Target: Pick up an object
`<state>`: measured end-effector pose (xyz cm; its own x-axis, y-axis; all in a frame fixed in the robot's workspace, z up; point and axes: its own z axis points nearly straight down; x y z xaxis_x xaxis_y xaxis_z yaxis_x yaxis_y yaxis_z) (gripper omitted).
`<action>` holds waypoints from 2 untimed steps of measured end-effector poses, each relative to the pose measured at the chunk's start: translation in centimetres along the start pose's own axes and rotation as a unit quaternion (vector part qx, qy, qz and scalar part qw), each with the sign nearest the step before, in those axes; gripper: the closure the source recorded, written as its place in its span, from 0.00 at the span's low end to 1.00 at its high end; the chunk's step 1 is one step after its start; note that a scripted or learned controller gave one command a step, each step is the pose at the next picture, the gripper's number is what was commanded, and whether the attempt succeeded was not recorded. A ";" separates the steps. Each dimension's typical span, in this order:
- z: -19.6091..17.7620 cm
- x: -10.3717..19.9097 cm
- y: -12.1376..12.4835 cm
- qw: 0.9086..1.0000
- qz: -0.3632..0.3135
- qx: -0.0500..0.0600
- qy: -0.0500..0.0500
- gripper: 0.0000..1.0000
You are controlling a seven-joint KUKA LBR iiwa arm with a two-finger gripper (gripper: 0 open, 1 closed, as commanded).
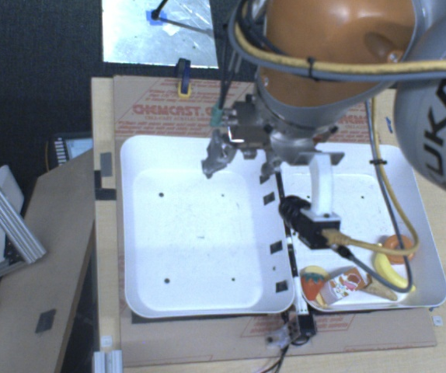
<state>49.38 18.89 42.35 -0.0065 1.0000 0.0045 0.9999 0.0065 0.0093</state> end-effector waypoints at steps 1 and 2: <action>-11.9 4.9 -0.7 1.000 -0.001 -0.003 0.002 0.00; -12.3 4.6 -0.6 1.000 0.000 0.002 -0.001 1.00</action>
<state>48.66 23.45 54.67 -0.0072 1.0000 0.0034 1.0000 0.0072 0.0044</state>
